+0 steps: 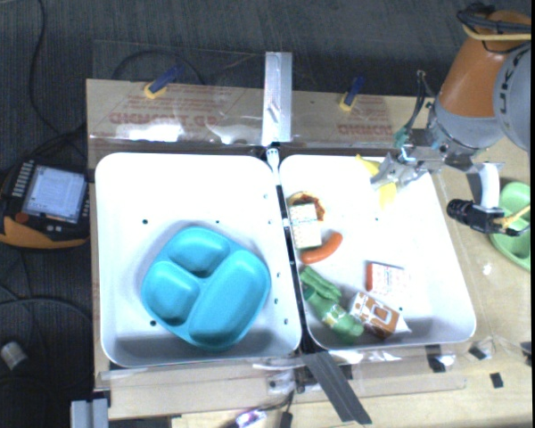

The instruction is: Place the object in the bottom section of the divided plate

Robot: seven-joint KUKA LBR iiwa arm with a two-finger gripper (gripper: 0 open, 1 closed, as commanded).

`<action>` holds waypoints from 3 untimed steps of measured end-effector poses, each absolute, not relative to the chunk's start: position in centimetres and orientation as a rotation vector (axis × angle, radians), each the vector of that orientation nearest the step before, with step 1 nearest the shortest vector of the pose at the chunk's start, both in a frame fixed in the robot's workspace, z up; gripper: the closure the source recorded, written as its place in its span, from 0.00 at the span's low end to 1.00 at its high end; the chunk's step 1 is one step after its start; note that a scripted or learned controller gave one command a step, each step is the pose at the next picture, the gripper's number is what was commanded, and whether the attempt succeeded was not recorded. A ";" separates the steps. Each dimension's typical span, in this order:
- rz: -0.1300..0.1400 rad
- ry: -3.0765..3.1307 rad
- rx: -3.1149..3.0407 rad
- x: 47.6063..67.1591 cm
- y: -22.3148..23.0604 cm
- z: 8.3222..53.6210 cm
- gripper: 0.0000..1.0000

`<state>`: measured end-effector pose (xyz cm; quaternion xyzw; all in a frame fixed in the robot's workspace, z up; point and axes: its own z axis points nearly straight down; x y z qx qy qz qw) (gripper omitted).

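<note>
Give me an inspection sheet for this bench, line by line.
Surface: two shallow white bins side by side, left bin and right bin, on a bench.
Job's things: blue divided plate in the left bin, nothing in its sections.
Clutter: in the right bin, a sausage, green items, small cartons, and a yellow object under the tool.
Grippers: tool at the right bin's far corner, over the yellow object; finger state not readable.
Cables: black cables on the floor at left.
Surroundings: handheld pendant left of the bench; green object at right.
</note>
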<state>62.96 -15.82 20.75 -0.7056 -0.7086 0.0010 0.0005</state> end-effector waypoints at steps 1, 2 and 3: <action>0.003 -2.312 -2.126 65.2 -7.2 22.7 1.00; 0.005 -2.536 -1.857 64.9 -5.5 26.3 1.00; 0.001 -2.740 -1.534 61.3 3.9 24.2 1.00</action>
